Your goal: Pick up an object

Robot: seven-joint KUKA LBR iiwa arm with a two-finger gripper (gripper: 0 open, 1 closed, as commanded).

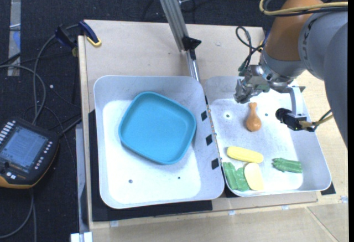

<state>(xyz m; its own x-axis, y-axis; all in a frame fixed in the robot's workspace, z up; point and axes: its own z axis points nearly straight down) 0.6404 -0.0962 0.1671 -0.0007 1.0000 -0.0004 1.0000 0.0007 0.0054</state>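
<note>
My gripper (242,97) hangs over the far left part of the right bin (315,149), just above and left of a small tan gourd-shaped object (253,119) that lies on the bin floor. Nothing shows between the fingertips. Nearer the front of that bin lie a yellow banana-like piece (244,154), a pale yellow oval piece (254,176), a green pod (235,176) and a second green piece (287,165). A blue square plate (157,127) rests in the left bin (110,180).
A slanted metal pole (171,5) rises behind the bins, ending near the divider between them. Cables and a teach pendant (25,152) lie on the dark floor to the left. The wooden bench (138,47) surrounds both bins.
</note>
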